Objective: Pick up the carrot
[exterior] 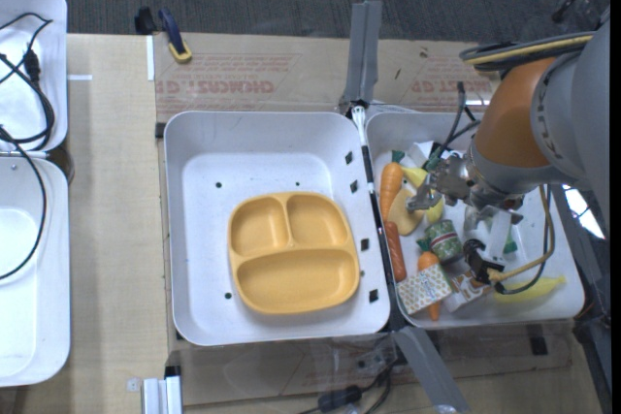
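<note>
Gripper (448,208) low over right bin (572,301), beside carrot (389,186)

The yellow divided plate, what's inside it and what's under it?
The plate shows three bare compartments. It sits in the left bin; the bin floor under it is covered.

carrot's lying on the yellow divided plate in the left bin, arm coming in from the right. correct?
Not quite. The carrot lies in the right bin, against its left wall among the other items, not on the yellow divided plate, which sits in the left bin. The arm does come in from the right. The camera view shows it.
</note>
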Controlling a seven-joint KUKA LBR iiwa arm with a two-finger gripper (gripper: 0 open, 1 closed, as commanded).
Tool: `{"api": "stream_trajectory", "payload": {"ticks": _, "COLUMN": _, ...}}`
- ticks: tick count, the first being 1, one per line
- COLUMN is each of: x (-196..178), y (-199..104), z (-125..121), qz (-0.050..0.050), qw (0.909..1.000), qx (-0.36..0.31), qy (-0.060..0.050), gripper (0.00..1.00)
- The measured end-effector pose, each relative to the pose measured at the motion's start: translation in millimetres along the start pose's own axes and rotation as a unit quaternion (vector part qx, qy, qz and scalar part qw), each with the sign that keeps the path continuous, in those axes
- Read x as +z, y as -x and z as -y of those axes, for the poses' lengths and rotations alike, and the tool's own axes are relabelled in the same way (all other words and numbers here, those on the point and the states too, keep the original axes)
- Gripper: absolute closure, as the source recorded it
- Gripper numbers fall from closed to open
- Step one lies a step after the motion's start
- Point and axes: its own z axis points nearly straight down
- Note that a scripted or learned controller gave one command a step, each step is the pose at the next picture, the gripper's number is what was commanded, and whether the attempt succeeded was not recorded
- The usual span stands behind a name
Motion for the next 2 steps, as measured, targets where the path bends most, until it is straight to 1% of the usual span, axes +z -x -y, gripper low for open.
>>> {"api": "stream_trajectory", "payload": {"ticks": 1, "x": 1, "y": -22, "z": -84, "qz": 0.001, "qw": 0.9943, "qx": -0.106, "qy": -0.006, "gripper": 0.00}}
{"api": "stream_trajectory", "payload": {"ticks": 2, "x": 2, "y": 50, "z": -2, "qz": 0.000, "qw": 0.9903, "qx": -0.139, "qy": -0.002, "gripper": 0.00}}
